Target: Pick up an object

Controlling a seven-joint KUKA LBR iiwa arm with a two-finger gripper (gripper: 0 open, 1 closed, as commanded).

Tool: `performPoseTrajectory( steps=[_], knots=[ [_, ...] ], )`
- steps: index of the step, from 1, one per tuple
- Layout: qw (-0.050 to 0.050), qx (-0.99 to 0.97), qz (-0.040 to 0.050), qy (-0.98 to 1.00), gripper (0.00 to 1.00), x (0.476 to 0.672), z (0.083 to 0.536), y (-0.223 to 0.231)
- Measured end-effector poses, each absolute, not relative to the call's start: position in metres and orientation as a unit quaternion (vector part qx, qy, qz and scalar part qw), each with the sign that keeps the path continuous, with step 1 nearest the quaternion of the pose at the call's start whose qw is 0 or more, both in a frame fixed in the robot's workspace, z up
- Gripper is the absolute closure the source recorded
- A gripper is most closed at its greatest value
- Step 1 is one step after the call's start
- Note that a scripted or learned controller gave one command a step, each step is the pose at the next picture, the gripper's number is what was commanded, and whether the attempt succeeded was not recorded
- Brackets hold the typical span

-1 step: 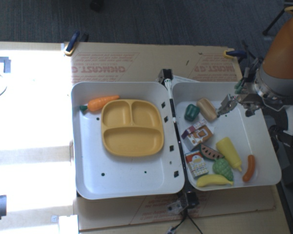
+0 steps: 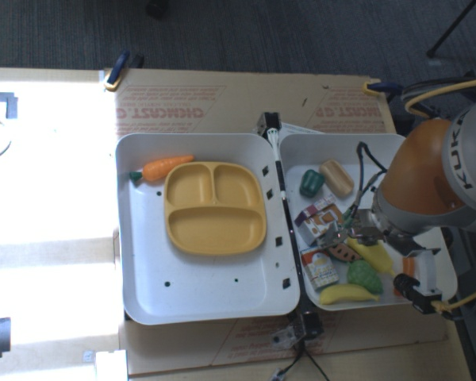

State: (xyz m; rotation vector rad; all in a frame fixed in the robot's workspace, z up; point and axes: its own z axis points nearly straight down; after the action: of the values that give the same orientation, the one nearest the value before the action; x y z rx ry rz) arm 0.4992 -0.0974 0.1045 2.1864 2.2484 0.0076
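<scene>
**Inspector:** Report edges and free room first.

**Assistant:** Two shallow white plastic bins sit side by side on brown cardboard. The left bin [image 2: 143, 284] holds a yellow three-compartment plastic plate [image 2: 216, 209], lying toward its upper middle, and an orange toy carrot with a green top [image 2: 163, 167] just beside the plate's upper left rim, near the bin's top wall. Bare floor shows along that bin's left side and bottom. The right bin [image 2: 297, 145] is crowded: little bare floor shows except near its upper edge.

**Inspector:** Contents of the right bin?

**Assistant:** A dark green toy pepper [image 2: 311, 182] and a tan bread-shaped block [image 2: 336, 178] lie near the top. Small printed cartons [image 2: 317, 213] lie at the middle left, another printed carton [image 2: 320, 268] below them. A yellow toy banana [image 2: 349, 294] lies along the bottom wall, a green knobbly toy vegetable [image 2: 363, 276] just above it, a yellow wedge-shaped piece [image 2: 373, 255] beside that.

**Inspector:** Position of the gripper?

**Assistant:** The gripper [image 2: 338, 238] is low in the right bin's middle, among the cartons, with a brown item [image 2: 343, 252] directly beneath it.

**Inspector:** Finger state?

**Assistant:** Cannot tell; the tips are lost in the clutter, and no object is visibly pinched.
</scene>
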Motion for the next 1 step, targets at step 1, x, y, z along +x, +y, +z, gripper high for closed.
performPoseTrajectory(
  steps=[1],
  knots=[
    [0.008,0.648,0.0029,0.761,0.00,0.5467,0.0991,-0.0986]
  ],
)
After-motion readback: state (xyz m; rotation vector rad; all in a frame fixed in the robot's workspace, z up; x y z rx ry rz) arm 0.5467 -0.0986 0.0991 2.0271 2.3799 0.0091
